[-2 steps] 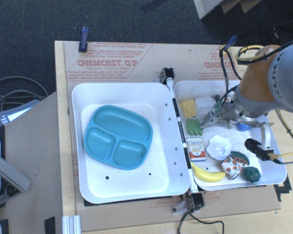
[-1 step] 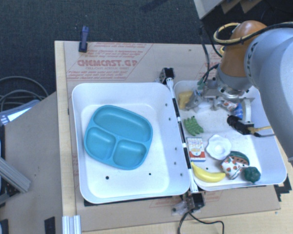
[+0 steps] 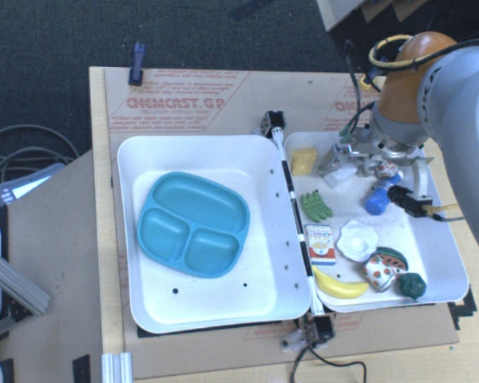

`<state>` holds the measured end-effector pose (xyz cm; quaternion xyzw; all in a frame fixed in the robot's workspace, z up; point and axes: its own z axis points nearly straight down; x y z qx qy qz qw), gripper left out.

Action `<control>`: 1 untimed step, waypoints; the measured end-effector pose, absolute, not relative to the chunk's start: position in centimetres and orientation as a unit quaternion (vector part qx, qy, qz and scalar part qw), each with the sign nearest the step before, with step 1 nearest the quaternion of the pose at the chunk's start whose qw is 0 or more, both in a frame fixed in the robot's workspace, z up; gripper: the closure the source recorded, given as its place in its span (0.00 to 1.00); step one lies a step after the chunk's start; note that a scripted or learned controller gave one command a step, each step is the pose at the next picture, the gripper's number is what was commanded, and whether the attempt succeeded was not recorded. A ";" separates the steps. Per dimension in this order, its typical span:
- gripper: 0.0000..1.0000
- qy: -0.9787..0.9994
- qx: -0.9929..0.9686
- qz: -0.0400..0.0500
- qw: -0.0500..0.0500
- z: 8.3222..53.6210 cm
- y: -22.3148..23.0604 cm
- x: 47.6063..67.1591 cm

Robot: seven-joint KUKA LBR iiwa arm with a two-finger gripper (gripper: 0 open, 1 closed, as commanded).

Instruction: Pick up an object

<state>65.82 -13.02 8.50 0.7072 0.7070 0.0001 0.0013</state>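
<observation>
This looks like a robot lab, not a home. A big grey robot arm (image 3: 451,78) with an orange band reaches over a bench (image 3: 184,102) made of a brown board with red printed letters, and two white bins (image 3: 136,166) sit side by side on it, held with black clips (image 3: 273,121). Loose grey cables (image 3: 20,146) lie on the dark carpet floor (image 3: 104,14) on the left, wires hang by the arm, and the things in the bins are toys, like a blue plate (image 3: 193,223) with parts and a pretend banana (image 3: 340,286).
</observation>
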 end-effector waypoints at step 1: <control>0.00 0.707 0.707 0.000 -0.002 8.5 -16.9 64.7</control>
